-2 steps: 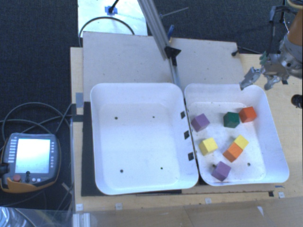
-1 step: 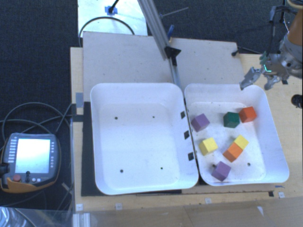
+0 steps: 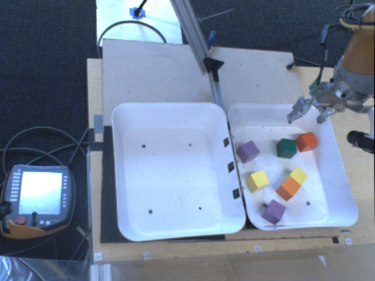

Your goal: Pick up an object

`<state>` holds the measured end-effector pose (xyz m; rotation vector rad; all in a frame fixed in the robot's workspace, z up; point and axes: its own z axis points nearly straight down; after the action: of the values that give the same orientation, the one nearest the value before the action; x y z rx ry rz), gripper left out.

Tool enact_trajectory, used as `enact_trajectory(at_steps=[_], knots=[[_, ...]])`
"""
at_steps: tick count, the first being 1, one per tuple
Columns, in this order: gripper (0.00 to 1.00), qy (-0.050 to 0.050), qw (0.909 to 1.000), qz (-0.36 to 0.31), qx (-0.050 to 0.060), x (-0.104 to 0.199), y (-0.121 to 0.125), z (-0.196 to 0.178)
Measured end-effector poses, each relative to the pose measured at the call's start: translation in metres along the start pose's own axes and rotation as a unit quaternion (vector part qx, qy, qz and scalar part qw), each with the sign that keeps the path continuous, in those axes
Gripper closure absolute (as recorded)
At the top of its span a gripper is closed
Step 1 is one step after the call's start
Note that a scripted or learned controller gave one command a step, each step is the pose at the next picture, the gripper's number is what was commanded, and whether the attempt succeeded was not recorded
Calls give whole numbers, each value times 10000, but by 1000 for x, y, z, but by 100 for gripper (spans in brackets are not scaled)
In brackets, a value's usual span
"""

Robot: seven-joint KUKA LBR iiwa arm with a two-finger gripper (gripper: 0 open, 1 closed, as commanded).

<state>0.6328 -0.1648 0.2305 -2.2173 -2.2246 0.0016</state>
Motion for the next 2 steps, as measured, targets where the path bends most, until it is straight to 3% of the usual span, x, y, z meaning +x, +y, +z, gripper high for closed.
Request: enact_trajectory(at_steps=[2], knots=[[0, 2, 10000, 2, 0, 15, -5, 101]])
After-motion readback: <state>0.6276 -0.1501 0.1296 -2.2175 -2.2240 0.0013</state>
